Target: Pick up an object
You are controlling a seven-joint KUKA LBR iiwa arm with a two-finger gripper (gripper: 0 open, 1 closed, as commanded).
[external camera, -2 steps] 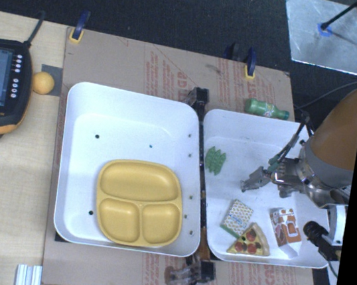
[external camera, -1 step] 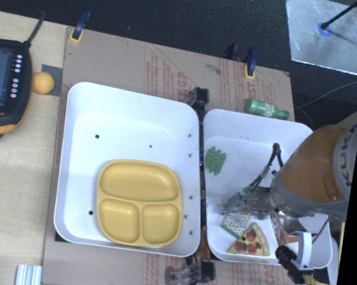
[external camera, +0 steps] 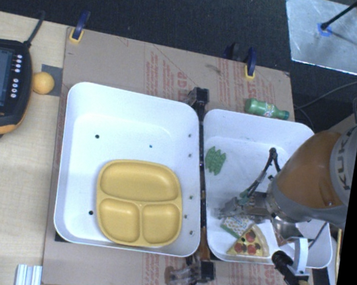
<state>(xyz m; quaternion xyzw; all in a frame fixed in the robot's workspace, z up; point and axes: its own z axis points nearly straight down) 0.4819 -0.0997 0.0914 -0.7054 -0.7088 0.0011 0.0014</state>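
Two shallow white bins (external camera: 72,155) sat before you, yellow three-part plastic tray (external camera: 139,201) lay in left one, gripper (external camera: 238,208) hung low above toy pizza slice (external camera: 251,242) in right one, whether its grip was closed you could not tell.

From my station I can read almost nothing. Faint red printing runs along the brown cardboard sheet (external camera: 147,66) around the left bin (external camera: 83,110), too blurred to make out. Dark letters on the arm (external camera: 346,168), right of that bin, are cut off and illegible.

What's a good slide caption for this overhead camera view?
KUKA arm reaching into right bin above pizza slice toy; yellow divided tray in left bin.
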